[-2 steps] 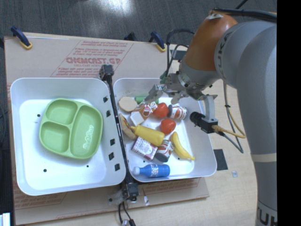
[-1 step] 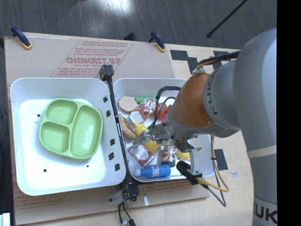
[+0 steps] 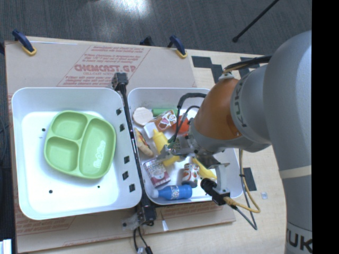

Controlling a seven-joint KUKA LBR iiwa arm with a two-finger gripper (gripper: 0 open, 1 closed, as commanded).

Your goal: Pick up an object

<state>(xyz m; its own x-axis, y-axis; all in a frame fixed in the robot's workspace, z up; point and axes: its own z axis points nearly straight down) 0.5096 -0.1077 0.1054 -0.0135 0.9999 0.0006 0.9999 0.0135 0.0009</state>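
The right bin holds a heap of small objects: a yellow bottle, a blue bottle at the front, a red-and-white packet, a red-labelled item, a round tan piece and a green piece. My gripper reaches down into the middle of this heap, just right of the yellow bottle. The wrist and orange band hide most of the fingers.
The left bin holds a light green divided plate. Black clips run along the divider between the bins. Cables trail off the arm at the front right. The large grey arm covers the right bin's right side.
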